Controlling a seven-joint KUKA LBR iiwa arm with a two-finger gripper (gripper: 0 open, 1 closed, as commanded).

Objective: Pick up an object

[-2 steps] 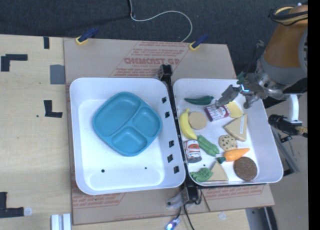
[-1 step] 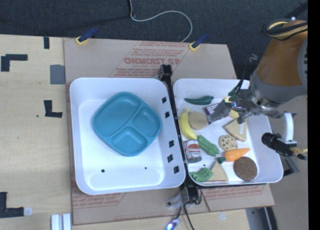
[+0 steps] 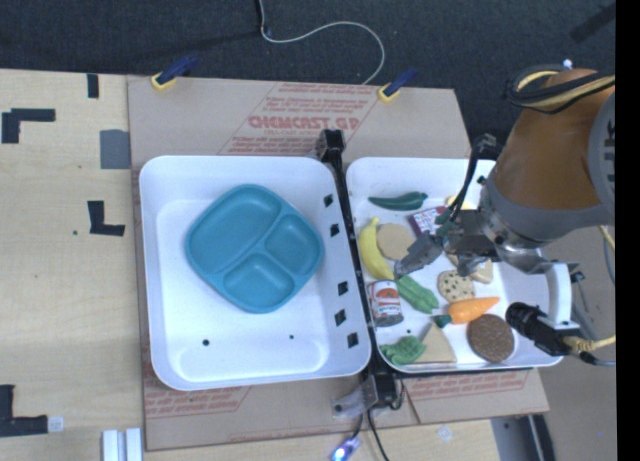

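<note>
The right bin [image 3: 520,364] holds a pile of toy food. In it are a yellow banana [image 3: 371,248], a green chili pepper [image 3: 398,201], a tan round piece [image 3: 394,239] and a purple packet [image 3: 428,219]. Nearer the front lie a small can [image 3: 386,302], a green pickle [image 3: 419,295], a dotted cracker [image 3: 452,284], an orange carrot [image 3: 470,309], a brown patty [image 3: 490,338], a sandwich wedge [image 3: 438,348] and a green leafy piece [image 3: 403,352]. My gripper [image 3: 432,252] hangs low over the bin's middle, between the tan piece and the cracker. Nothing is visibly held.
The left bin [image 3: 165,349] carries a blue divided plate [image 3: 254,247]. A black divider [image 3: 348,249] runs between the bins. The arm's orange and grey body [image 3: 550,164] covers the right bin's right side. Both bins sit on a cardboard sheet [image 3: 290,114].
</note>
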